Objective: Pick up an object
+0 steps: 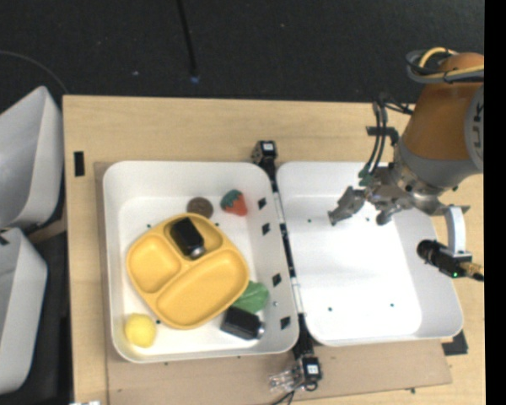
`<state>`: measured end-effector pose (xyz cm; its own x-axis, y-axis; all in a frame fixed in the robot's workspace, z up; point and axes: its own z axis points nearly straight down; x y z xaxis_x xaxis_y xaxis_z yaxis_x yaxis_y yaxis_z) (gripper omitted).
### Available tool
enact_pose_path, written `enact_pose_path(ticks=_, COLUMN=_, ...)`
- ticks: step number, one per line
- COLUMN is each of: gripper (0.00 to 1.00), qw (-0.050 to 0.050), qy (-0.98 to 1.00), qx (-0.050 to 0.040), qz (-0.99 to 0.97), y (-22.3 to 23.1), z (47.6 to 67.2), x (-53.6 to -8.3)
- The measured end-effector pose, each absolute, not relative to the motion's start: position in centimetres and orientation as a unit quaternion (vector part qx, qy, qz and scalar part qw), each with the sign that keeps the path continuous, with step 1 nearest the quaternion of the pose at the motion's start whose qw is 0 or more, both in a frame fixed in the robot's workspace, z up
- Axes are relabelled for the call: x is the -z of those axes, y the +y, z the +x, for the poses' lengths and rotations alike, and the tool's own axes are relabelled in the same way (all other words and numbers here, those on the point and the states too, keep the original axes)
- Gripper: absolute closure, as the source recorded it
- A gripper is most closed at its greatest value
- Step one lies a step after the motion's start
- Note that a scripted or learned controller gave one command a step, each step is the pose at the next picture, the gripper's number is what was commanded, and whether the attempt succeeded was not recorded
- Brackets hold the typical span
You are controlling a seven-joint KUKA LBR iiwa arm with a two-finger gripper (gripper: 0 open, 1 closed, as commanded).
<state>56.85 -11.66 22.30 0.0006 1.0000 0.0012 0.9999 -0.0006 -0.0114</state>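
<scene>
At the left edge of the pale wooden desk (84, 133) sit rounded white housings (17, 167), against a dark floor beyond. Next comes the left bin (118, 184), crowded: a yellow divided plate (198, 289) fills its middle, with a black block (187, 236) lying in the plate's 12 o'clock compartment. A yellow ball (140, 331) rests at the plate's 7 o'clock, a brown round piece (201, 206) and a red strawberry-like toy (233, 201) at 12 to 1 o'clock, a green item (255, 294) touching a second black object (242, 323) at 4 to 5 o'clock. Past the black-clipped divider lies the right bin (354, 310); above its 12 o'clock part hangs the tool (364, 209), fingers spread apart, clamping nothing, well apart from every object.
</scene>
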Motion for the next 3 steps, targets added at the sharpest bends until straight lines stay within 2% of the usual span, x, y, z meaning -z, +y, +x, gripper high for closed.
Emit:
enact_pose_path(ticks=1, gripper=0.0, qw=-0.001, qy=-0.708, qx=0.0002, qz=-0.706, y=-11.6, z=57.1, x=-22.9)
enact_pose_path(ticks=2, gripper=0.0, qw=0.001, qy=-0.707, qx=-0.0019, qz=-0.707, y=-11.9, z=57.2, x=-16.6)
enact_pose_path(ticks=3, gripper=0.0, qw=0.001, qy=-0.705, qx=-0.0014, qz=-0.709, y=-11.4, z=57.1, x=-12.2)
